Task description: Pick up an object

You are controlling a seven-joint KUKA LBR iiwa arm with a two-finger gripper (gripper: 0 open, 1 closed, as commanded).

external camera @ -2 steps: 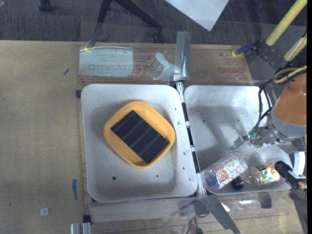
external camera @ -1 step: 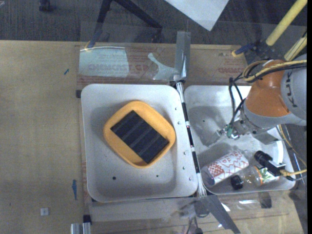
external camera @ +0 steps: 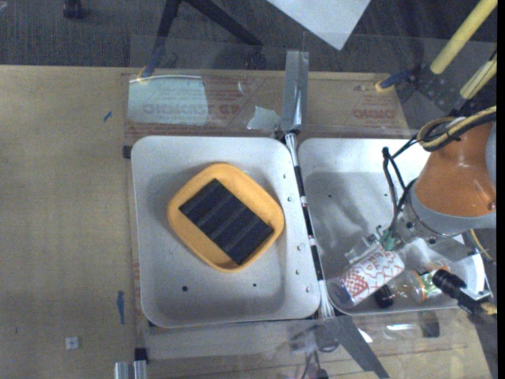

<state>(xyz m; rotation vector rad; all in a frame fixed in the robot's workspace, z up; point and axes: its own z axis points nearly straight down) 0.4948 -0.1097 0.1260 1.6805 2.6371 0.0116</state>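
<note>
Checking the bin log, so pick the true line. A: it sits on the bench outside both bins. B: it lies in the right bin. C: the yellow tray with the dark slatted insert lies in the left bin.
C: the yellow tray rests inside the left bin, while the patterned paper cup lies in the right bin.

Smooth matt white plastic bins (external camera: 158,180); glossy yellow plastic tray (external camera: 225,213) with ribbed black panel; printed paper cup (external camera: 369,277); matt wooden bench (external camera: 55,212).

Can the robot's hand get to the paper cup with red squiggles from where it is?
Probably yes. The hand hangs right over the cup, which lies on its side in the right bin with nothing on top. A small bottle beside it might get bumped.
</note>
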